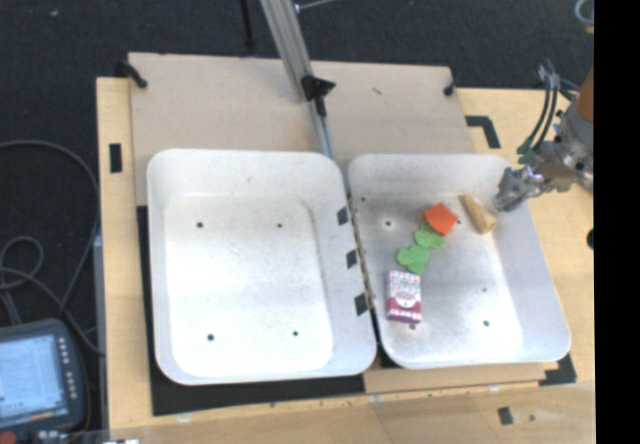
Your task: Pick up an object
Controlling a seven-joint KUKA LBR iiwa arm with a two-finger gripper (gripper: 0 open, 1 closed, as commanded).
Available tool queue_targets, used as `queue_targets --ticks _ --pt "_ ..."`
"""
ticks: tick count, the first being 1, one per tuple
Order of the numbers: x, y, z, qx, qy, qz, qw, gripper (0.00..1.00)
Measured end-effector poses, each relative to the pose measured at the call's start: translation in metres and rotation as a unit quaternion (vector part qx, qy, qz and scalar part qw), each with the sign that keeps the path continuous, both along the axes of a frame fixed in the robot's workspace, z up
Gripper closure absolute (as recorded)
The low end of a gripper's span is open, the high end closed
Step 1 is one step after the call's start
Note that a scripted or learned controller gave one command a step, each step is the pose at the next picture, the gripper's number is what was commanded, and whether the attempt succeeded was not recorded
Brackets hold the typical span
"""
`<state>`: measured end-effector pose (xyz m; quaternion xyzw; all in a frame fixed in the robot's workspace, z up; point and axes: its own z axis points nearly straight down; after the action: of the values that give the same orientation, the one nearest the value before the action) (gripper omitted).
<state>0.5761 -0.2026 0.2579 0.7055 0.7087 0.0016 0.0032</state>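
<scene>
In the right bin (530, 327) lie an orange block (440, 219), a tan wooden piece (477, 213), a green flat shape (419, 249) and a small pink-and-white box (404, 296). My gripper (512, 188) hangs at the bin's upper right edge, just right of the tan piece and apart from it. Nothing shows between its fingers.
The left bin (170, 222) sits beside the right one, with black clips along the seam between them. A slanted metal rail (285, 27) rises from the bench's back edge. A pendant screen (35, 372) and cables lie at the lower left.
</scene>
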Motion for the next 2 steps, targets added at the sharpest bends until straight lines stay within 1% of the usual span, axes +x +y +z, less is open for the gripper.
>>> queue_targets --ticks 1,2 --pt "0.007 0.049 -0.009 0.0009 0.002 0.0 1.0 1.0" --pt "0.007 0.112 -0.012 0.0017 0.003 0.001 1.0 1.0"
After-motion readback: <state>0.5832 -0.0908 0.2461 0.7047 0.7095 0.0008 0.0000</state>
